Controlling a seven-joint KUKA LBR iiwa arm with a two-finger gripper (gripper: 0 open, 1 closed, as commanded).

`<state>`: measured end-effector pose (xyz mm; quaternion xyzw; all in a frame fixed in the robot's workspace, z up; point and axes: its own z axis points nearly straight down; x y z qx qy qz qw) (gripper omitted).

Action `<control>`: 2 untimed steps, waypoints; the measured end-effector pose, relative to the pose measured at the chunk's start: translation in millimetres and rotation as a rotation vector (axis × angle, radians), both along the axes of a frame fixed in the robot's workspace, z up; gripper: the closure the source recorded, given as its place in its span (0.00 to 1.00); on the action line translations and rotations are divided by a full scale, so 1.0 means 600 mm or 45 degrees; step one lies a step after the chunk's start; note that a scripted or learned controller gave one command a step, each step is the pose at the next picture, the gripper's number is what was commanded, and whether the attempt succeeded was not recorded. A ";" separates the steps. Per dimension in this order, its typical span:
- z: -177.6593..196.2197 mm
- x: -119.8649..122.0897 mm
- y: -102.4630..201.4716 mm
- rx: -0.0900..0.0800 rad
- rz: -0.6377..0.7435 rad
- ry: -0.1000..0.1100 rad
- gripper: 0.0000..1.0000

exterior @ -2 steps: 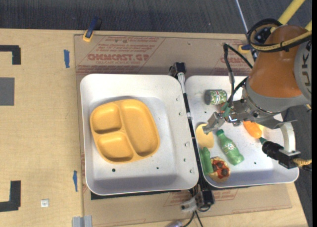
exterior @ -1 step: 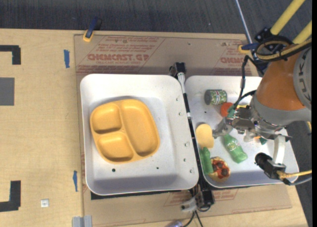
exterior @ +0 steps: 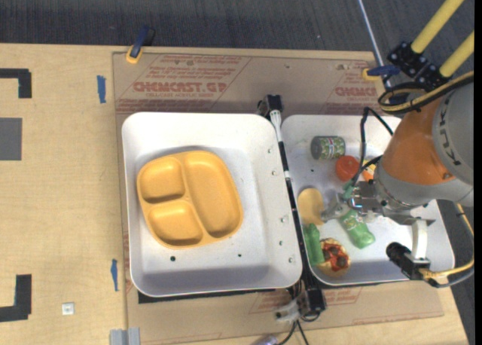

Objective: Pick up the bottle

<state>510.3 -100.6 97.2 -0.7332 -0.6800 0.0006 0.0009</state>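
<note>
Camera view shows the tool (exterior: 352, 204) low over the green bottle (exterior: 358, 230) in the right bin (exterior: 444, 249); its opening cannot be told.

A single grey robot arm (exterior: 452, 129) reaches in from the right side of the scene. A broad orange band (exterior: 414, 155) wraps it just above the wrist. Below the band, a grey wrist section angles down and to the left. The end effector (exterior: 348, 202) sits at the arm's left end, pointing leftward and low. Black cables (exterior: 410, 95) loop around the arm near its far side. The fingers are too small and cluttered to make out.
</note>
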 end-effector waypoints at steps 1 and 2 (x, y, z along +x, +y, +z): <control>0.017 0.001 0.001 0.000 0.000 -0.002 1.00; 0.145 0.031 0.064 -0.001 -0.374 -0.002 1.00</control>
